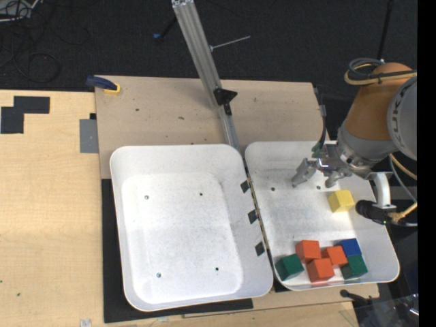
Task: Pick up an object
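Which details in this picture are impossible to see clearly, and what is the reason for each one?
- The gripper, camera view: too small and blurred to tell how the jaws stand.
- The green cube at the pile's right: partly covered by the blue cube.
- The arm: cut off by the right edge.
- The yellow block: its underside is hidden.

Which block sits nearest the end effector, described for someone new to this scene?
Look in the right bin. Below the end effector lies a yellow block, alone, apart from the cluster of orange, green and blue blocks at the near edge. It is the bin's one yellow piece.
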### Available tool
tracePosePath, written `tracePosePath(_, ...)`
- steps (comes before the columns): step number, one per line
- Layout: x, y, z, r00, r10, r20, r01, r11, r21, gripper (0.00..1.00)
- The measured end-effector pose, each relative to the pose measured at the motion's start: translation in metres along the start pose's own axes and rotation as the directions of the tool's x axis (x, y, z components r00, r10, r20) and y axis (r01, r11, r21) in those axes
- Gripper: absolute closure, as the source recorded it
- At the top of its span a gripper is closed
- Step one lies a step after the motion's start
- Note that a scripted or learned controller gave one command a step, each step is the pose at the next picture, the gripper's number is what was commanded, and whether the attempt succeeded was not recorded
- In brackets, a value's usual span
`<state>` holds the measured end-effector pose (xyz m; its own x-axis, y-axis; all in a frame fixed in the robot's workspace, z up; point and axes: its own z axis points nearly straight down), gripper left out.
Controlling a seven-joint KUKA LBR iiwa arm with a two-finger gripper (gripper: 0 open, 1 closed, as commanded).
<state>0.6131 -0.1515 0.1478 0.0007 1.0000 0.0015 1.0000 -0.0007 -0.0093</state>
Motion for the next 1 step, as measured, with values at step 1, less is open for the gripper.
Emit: tracePosePath(1,0.0011,-0.0012,0.0545,1.0,0.0,-0.001,0.0,1.0,0.0,0.0)
